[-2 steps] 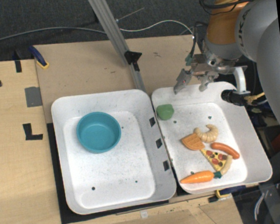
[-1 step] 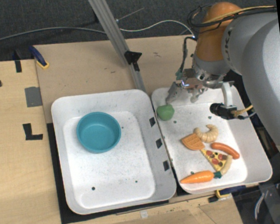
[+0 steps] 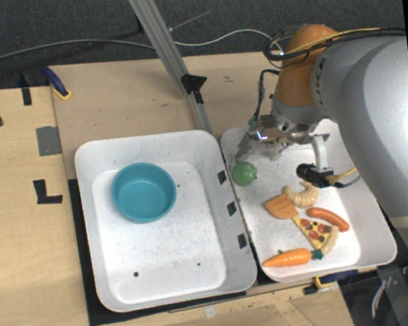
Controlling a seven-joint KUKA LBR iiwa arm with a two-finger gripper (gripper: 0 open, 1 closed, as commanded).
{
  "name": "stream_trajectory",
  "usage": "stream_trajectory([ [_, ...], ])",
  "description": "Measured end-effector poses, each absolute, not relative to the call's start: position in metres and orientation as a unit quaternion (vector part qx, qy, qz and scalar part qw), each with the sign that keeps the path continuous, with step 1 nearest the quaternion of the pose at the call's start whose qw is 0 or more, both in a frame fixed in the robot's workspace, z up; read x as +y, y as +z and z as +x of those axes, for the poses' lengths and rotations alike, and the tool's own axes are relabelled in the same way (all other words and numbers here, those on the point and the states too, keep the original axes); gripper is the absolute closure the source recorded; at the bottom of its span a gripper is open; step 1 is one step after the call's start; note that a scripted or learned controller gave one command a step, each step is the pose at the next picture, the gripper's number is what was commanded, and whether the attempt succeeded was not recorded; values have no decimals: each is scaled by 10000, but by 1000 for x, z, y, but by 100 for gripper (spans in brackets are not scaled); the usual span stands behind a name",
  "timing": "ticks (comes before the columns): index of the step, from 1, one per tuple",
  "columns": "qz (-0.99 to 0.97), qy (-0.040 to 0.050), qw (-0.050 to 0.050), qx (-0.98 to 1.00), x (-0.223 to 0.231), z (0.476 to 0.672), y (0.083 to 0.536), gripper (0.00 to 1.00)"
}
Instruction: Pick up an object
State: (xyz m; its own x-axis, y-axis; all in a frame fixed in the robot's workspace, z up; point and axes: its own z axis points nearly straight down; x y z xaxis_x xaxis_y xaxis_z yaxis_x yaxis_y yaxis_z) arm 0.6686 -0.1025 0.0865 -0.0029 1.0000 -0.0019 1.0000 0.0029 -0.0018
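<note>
Wooden surface (image 3: 131,108) is carrying two white bins. Left bin (image 3: 108,281) is holding a blue bowl (image 3: 144,192). Right bin (image 3: 369,249) is holding a green ball (image 3: 244,173), croissant (image 3: 302,196), sausage (image 3: 329,218), pizza slice (image 3: 318,234) and carrot (image 3: 288,259). Jaws (image 3: 260,142) are hovering just above the ball; their opening cannot be determined.

Wooden bench (image 3: 124,109), dark carpet floor (image 3: 46,23), slanted metal pole (image 3: 163,42)

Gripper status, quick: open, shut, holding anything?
Gripper: cannot be told from this angle. It sits low over the right bin, just above the green ball; nothing visibly held.
</note>
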Motion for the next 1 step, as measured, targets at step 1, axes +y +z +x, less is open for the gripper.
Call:
stream_trajectory([
  [1, 7057, -10, -4, 7085, -102, 669, 98, 100],
])
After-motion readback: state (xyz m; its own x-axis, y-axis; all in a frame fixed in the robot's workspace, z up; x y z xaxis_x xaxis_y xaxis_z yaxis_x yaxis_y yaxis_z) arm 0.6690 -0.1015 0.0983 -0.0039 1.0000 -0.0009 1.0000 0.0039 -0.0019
